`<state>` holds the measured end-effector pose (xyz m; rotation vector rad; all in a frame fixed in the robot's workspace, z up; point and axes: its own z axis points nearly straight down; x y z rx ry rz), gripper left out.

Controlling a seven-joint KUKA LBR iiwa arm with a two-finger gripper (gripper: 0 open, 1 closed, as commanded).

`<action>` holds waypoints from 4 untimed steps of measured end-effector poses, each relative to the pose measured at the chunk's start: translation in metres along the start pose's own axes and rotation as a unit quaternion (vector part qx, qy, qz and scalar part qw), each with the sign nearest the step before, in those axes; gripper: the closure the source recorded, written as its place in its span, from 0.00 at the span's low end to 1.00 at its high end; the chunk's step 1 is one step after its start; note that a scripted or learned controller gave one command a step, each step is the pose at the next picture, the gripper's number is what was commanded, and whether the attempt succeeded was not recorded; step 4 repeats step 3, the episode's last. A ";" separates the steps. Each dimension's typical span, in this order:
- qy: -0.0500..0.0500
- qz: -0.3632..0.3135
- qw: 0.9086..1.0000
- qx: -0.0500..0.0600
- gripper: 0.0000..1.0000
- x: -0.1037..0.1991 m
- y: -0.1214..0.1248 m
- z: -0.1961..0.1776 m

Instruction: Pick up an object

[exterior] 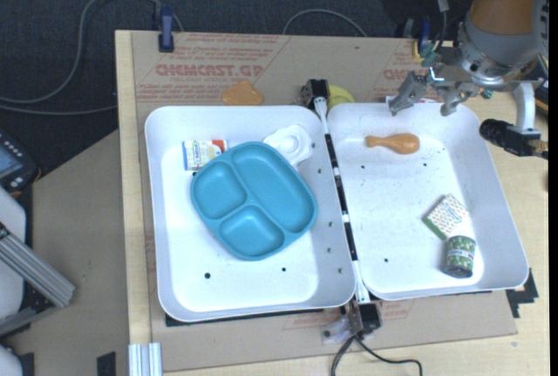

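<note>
Gripper (429, 98) open, holding 0; right bin (497, 191): 1 drumstick (393, 142), 1 can (459, 255), 1 packet (447, 215).

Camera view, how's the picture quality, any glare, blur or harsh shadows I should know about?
In the camera view the light is even and soft; the white bins are bright but keep their detail, and shadows under the blue tray and the drumstick toy are faint. The bin contents are sharp, while the pincer at the right bin's far edge looks slightly soft.

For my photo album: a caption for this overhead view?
Open gripper above right bin, near a toy drumstick.
</note>
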<state>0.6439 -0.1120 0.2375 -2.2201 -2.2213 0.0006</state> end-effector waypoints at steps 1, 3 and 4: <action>-0.005 0.000 1.000 -0.011 0.00 -0.016 0.021 0.131; 0.002 -0.003 1.000 0.001 1.00 0.063 -0.058 0.048; 0.002 -0.003 1.000 0.001 1.00 0.063 -0.058 0.048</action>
